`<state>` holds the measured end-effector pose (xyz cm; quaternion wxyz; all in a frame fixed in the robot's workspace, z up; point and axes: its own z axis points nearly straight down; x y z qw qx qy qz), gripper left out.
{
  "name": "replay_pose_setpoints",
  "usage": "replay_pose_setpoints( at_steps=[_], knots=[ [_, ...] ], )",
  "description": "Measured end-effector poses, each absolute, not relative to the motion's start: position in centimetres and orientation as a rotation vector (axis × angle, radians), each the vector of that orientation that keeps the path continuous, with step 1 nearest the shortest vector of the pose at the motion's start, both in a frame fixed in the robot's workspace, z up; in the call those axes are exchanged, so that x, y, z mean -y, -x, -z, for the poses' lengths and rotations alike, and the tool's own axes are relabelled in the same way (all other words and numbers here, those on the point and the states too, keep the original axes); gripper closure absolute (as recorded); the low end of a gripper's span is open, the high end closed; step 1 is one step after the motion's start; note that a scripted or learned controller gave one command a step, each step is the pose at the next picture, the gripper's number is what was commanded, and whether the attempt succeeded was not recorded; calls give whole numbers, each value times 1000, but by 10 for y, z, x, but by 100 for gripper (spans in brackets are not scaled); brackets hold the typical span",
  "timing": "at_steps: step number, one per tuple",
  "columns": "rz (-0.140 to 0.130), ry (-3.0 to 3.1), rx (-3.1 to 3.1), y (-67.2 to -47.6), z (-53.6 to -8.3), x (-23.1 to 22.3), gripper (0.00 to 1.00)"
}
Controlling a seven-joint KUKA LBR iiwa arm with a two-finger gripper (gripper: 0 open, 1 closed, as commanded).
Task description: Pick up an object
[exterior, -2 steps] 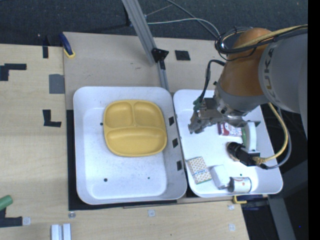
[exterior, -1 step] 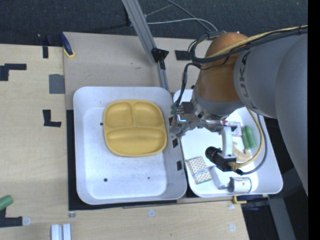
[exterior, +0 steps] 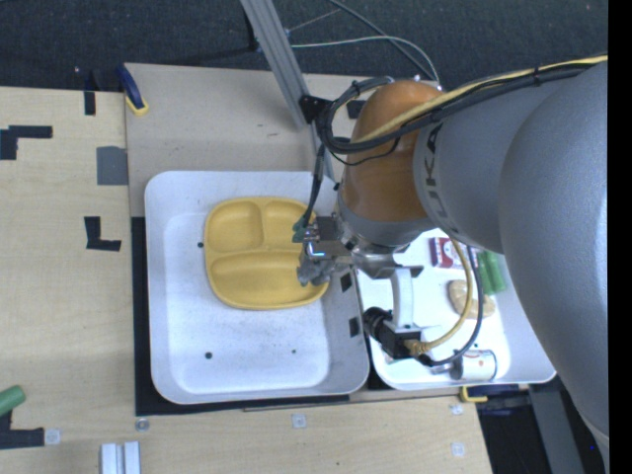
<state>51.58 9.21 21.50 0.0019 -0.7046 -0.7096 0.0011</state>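
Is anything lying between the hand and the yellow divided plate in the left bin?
Nothing visible does. The hand is already at the right edge of the yellow divided plate, which lies alone in the left bin. The arm's wrist covers the exact point of contact.

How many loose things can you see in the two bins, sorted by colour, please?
Yellow: 1, the divided plate in the left bin
Green: 1, partly hidden, right bin
White: 1, small cylinder
Tan: 1
Red-and-white: 1, partly hidden
Total: 5 visible
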Motion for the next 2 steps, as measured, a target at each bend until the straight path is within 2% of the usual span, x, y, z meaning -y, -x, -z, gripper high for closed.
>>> replay_pose_setpoints(
  at_steps=[1,2],
  knots=[
    [-2,2216,2224,-501,-229,-101,100],
    [-4,2217,2223,-501,-228,-100,0]
  ],
)
